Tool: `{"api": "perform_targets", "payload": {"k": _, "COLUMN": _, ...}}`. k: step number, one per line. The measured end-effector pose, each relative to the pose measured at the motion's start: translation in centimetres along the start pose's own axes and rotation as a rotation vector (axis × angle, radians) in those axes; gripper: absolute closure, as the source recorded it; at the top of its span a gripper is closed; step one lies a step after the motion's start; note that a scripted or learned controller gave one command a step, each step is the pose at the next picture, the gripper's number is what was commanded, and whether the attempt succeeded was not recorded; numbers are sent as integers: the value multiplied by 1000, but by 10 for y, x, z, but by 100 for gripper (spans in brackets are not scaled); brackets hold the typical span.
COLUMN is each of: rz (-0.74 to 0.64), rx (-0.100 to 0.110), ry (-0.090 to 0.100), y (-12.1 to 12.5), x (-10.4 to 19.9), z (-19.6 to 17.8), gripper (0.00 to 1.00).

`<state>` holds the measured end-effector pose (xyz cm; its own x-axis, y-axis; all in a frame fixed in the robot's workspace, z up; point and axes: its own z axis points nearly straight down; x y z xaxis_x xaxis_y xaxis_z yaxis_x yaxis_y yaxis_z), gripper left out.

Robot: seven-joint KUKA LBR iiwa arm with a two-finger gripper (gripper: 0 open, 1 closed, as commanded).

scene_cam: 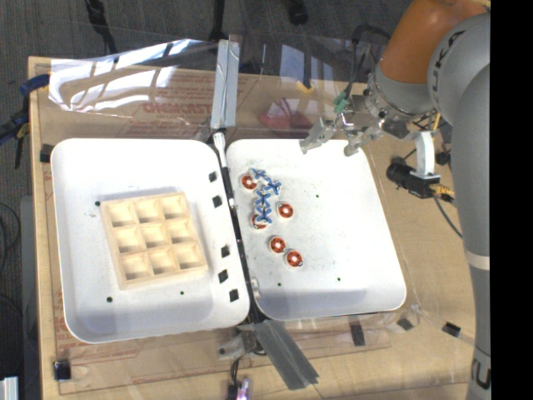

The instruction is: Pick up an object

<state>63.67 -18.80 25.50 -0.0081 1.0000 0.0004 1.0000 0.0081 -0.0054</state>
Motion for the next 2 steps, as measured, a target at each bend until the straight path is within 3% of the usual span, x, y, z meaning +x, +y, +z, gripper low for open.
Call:
{"api": "perform_targets", "payload": {"k": 1, "rz": -198, "rx": 0, "ry": 1, "y": -2, "x": 57, "z": 120, "gripper": 0}}
{"api": "perform_targets", "payload": {"k": 2, "rz": -230, "rx": -4, "ry": -1, "y": -4, "x": 53, "z": 162, "gripper": 0}}
